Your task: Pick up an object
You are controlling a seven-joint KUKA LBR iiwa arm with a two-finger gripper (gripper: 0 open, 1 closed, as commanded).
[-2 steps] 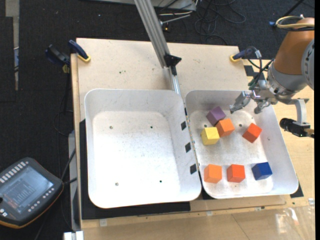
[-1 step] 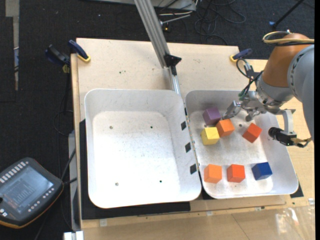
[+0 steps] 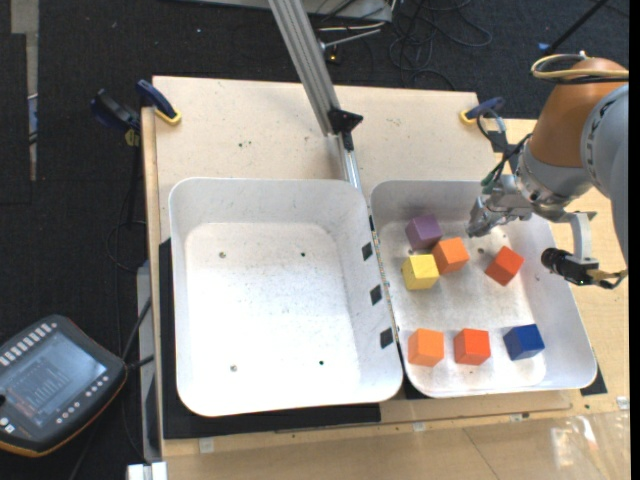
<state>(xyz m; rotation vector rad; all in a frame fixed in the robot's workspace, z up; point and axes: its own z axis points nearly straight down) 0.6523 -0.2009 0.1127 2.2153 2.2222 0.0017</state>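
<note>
My gripper (image 3: pixel 487 214) hangs over the far side of the right bin (image 3: pixel 570 313), close above the orange block (image 3: pixel 451 254), which touches the yellow block (image 3: pixel 421 270) with the purple block (image 3: pixel 423 230) just behind. That huddle leaves little room for fingers, so the red block (image 3: pixel 504 265), lying apart, looks the easier pick. From this slant I cannot tell how my gripper is set; nothing seems held.

A robotics lab. A grey arm (image 3: pixel 585 138) reaches over a clamped bench (image 3: pixel 250 128) bearing two white bins (image 3: pixel 190 203). A teach pendant (image 3: pixel 50 383) and loose cables (image 3: pixel 450 8) lie on the dark floor.
</note>
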